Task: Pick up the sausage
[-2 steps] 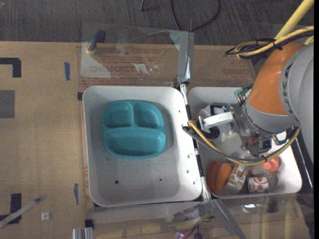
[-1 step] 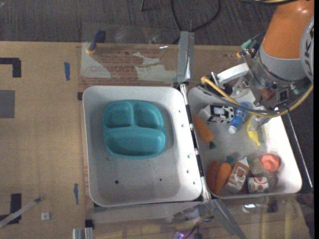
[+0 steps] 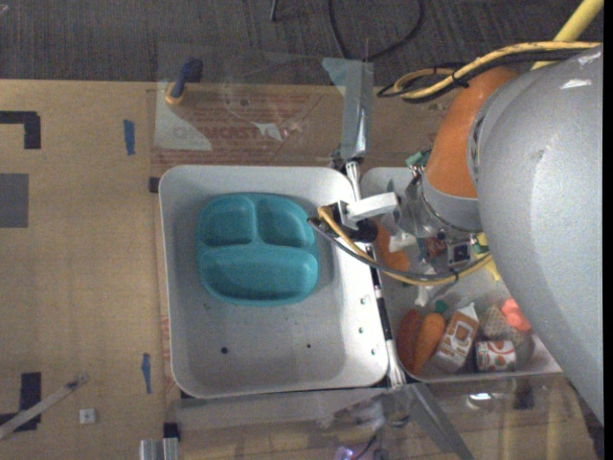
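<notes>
A reddish-brown oblong piece, which looks like the sausage (image 3: 409, 337), lies at the near left of the right bin (image 3: 383, 182). It lies against an orange carrot (image 3: 431, 335) with a green top. My gripper (image 3: 410, 241) hangs low over the far left part of that bin, under the grey wrist and orange band. The wrist and cables hide its tip. An orange-brown rounded shape (image 3: 391, 249) peeks out just left of the gripper; I cannot tell what it is. The sausage lies nearer the camera than the gripper and apart from it.
Beside the carrot stand a juice carton (image 3: 459, 338), a small can (image 3: 495, 356) and a pink-red piece (image 3: 513, 314). The left bin (image 3: 278, 362) holds a teal divided plate (image 3: 256, 247). The arm covers most of the right bin. Yellow cables loop over the divider.
</notes>
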`<state>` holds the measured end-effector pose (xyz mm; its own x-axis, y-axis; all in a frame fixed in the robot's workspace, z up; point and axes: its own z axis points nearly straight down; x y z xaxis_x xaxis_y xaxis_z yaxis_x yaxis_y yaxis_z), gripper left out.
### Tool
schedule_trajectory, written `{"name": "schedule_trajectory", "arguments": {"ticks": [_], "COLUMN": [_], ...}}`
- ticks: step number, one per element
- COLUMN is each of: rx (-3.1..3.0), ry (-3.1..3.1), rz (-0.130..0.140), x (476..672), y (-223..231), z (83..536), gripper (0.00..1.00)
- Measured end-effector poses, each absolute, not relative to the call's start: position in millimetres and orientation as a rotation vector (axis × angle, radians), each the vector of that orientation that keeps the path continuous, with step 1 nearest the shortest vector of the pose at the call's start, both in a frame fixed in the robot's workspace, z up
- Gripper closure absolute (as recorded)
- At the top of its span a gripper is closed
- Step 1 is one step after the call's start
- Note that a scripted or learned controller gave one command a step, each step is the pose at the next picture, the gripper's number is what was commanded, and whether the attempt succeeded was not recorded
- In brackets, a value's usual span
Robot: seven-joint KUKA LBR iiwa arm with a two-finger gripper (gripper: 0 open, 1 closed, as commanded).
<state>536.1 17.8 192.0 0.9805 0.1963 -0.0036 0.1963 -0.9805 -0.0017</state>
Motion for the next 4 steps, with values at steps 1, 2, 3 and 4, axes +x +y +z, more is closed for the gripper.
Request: {"name": "schedule_trajectory", "arguments": {"ticks": [1,2,3,4], "rx": [-3.126,-3.122,-3.126,-3.096], "ry": [-0.312,-0.327,-0.314,-0.516], "rz": [0.002,0.009,0.0,0.007], "x": [621.2,532.6,594.4,498.0], "y": [-40,-11,-52,-39], "z": [205,183,354,197], "gripper": [0.0,0.0,0.0,0.0]}}
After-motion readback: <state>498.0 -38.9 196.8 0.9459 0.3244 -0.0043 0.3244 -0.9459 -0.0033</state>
